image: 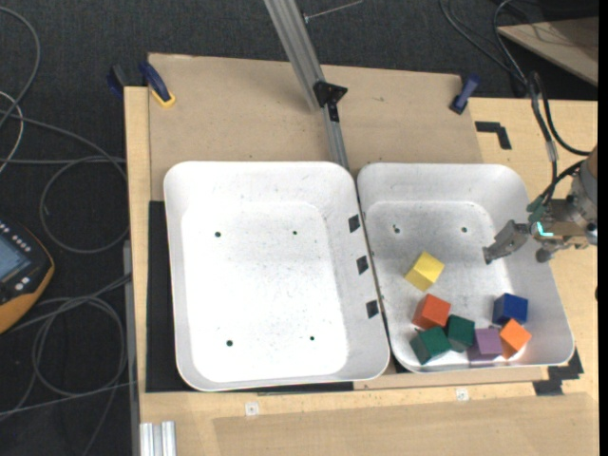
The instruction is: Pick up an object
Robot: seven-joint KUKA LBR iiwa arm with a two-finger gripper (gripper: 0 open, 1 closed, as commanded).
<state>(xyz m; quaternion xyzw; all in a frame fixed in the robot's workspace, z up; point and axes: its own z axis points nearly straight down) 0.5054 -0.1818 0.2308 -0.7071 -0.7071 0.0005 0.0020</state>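
Several small cubes lie in the right bin (pixel 446 175), toward its front right corner. A yellow cube (pixel 425 271) sits apart near the middle. In front of it cluster a red-orange cube (pixel 433 311), two green cubes (pixel 430 344) (pixel 461 332), a purple cube (pixel 487 342), an orange cube (pixel 514 335) and a blue cube (pixel 510 308). My gripper (pixel 523 245) hangs over the bin's right rim, above and behind the blue cube. Its fingers (pixel 502 242) stand apart, open, with nothing between them.
The left bin (pixel 173 198) adjoins the right one, with black clips (pixel 362 263) along the shared rim. A slanted metal rail (pixel 294 36) crosses the back of the bench. Blue clamps (pixel 157 85) (pixel 464 93) hold the board's far corners. Cables (pixel 57 174) lie off to the left.
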